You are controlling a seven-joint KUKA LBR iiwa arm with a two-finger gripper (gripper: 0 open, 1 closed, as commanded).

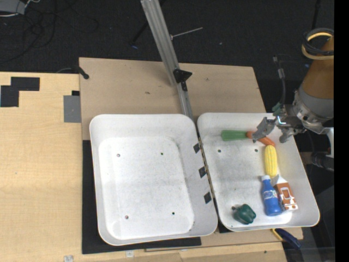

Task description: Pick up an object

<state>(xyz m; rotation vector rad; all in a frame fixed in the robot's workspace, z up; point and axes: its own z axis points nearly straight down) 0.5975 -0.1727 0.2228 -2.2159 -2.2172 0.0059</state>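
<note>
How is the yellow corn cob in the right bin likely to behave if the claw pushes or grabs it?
The yellow corn cob looks rounded and elongated, so it would probably roll sideways if nudged. It lies close to the blue bottle, so a push along its length might shift both. Its surface looks smooth, possibly slippery.

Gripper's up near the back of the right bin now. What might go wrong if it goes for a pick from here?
The gripper hangs over the orange end of the green-handled carrot, close to the right bin's back rim, so the fingers might strike the rim or clip just the tip. The corn cob lies just beside that end and could get nudged. Blue bottle and orange carton touch, risking a double grab.
</note>
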